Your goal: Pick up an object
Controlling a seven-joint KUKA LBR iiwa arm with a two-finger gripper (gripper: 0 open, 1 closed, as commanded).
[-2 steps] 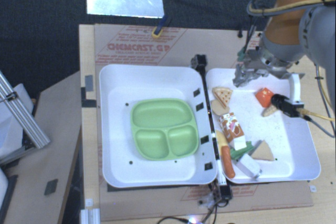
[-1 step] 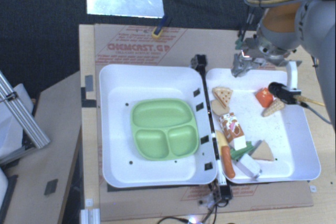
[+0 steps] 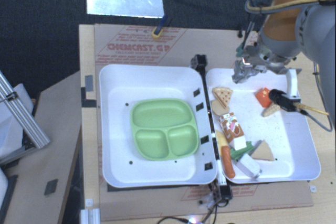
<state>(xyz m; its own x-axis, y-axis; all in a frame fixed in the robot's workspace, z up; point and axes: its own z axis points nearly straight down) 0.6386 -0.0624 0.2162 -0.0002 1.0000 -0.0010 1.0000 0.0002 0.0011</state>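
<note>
- Starting at the business end: the gripper (image 3: 240, 77) hangs over the back-left corner of the right bin (image 3: 302, 139). I see nothing in it, and I honestly can't tell from this angle how wide it's set.
- Closest candidate is the grid-patterned wedge (image 3: 222, 95), lying flat just beside the gripper and close to that bin's left wall. It looks like toy food, so my guess is light, stiff and a bit slick. Since it sits low, I'd pinch across the two slanted sides near the wide end.
- A round tan disc (image 3: 218, 107) sits right against it, with a printed packet (image 3: 231, 126) just beyond. Tight quarters there.
- The orange-red block (image 3: 262, 96) looks chunkier and has bare floor around most of it. Probably the easier grab.
- At the front of the bin an orange stick (image 3: 227, 161), green piece (image 3: 241, 150), white block (image 3: 248, 165) and plain tan wedge (image 3: 262, 151) are clumped together. I'd steer clear.
- Best open room is the bin's middle-right floor. The left bin (image 3: 113, 113) carries a green divided tray (image 3: 163, 128).
</note>
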